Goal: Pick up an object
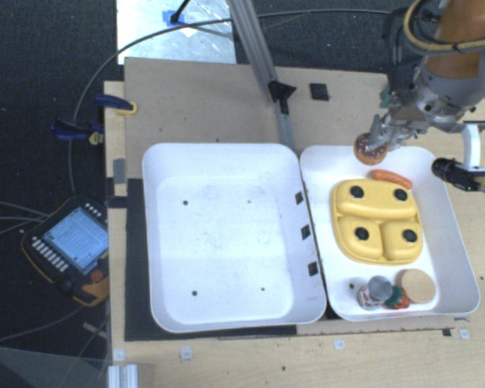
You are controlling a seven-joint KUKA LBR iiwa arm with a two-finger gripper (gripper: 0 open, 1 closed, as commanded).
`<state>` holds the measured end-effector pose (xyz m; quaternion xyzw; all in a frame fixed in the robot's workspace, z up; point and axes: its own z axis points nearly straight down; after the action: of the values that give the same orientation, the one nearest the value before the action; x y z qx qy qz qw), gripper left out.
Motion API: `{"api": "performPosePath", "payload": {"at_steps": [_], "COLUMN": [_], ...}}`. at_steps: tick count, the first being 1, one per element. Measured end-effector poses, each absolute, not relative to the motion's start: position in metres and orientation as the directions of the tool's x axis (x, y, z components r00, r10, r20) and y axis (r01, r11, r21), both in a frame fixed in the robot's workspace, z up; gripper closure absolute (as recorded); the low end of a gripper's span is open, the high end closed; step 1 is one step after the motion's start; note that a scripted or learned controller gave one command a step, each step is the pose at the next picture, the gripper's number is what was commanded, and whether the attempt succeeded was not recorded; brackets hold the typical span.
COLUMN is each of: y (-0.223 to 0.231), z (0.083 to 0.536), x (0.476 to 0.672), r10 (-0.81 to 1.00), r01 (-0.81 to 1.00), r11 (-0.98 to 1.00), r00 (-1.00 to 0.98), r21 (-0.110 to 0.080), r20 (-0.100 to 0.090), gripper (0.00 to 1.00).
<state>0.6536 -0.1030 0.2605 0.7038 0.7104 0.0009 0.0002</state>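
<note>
My gripper [377,141] hangs over the far left corner of the right bin [461,241]. A small brown round object [364,148] sits at the fingertips, with the fingers closed on its right side. It appears raised at the level of the bin's rim. Lower in the same bin lie an orange sausage-shaped piece [390,178], a large yellow moulded piece with black dots [377,221], a tan disc [419,285], a small grey can [377,291] and a red and green bit [398,301].
The left bin [218,233] stands beside the right one, hinged clips between them. A slanted metal pole [255,43] crosses the back of the bench. A teach pendant [69,249] lies off the bench's left side. A black fitting [457,172] sits by the right bin's edge.
</note>
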Motion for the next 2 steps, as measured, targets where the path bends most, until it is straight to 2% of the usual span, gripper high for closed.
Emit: {"api": "performPosePath", "payload": {"at_steps": [2], "y": [0.008], "z": [0.233], "x": [0.651], "r10": [1.000], "r01": [1.000], "r11": [0.010], "r00": [-0.010], "r21": [0.001], "r20": [0.002], "gripper": [1.00]}}
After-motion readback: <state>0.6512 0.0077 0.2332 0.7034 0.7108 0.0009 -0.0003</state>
